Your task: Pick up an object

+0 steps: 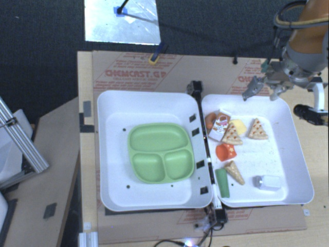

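The right bin (295, 153) holds several toy foods: a pizza slice (257, 129), a second slice (232, 135), a yellow cheese wedge (239, 126), a small carton with a red label (220, 126), a brown round piece (209, 121), a red-orange piece (225, 152), a tan wedge (235, 173), a green stick (222, 182) and a white-grey block (267, 182). My gripper (264, 90) hangs over the far edge of the right bin, above and behind the pizza slices. Its fingers (250, 91) are spread apart with nothing between them.
The left bin (110, 138) holds a green three-compartment tray (159, 153). A black divider (201, 138) runs between the bins. A shiny metal sheet (122, 14) lies beyond the bench. The arm's orange band (313, 9) is at the top right.
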Tool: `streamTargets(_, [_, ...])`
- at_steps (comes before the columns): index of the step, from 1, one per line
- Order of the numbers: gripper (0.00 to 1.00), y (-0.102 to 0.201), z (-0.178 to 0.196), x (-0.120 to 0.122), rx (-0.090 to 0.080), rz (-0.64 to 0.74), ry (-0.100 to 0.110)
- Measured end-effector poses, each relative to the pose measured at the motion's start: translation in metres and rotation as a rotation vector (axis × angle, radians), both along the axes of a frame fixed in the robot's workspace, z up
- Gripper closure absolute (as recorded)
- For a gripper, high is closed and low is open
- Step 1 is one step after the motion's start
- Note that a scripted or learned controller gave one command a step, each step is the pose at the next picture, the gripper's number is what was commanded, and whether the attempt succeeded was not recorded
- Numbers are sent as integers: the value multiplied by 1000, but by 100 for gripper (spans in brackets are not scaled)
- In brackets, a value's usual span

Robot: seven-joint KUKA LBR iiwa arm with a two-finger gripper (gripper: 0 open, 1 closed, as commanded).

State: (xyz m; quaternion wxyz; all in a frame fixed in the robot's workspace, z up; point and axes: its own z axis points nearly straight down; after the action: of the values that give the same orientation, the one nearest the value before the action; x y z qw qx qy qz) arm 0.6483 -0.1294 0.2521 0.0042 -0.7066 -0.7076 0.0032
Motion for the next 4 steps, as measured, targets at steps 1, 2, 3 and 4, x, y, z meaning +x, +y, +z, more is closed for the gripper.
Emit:
streamTargets(1, [0, 0, 8, 2, -2, 2, -12])
streamTargets(2, [0, 7, -53, 4, -1, 4, -8])
streamTargets(3, [0, 7, -102, -6, -1, 0, -9])
streamTargets(4, [0, 9, -159, -8, -3, -1, -17])
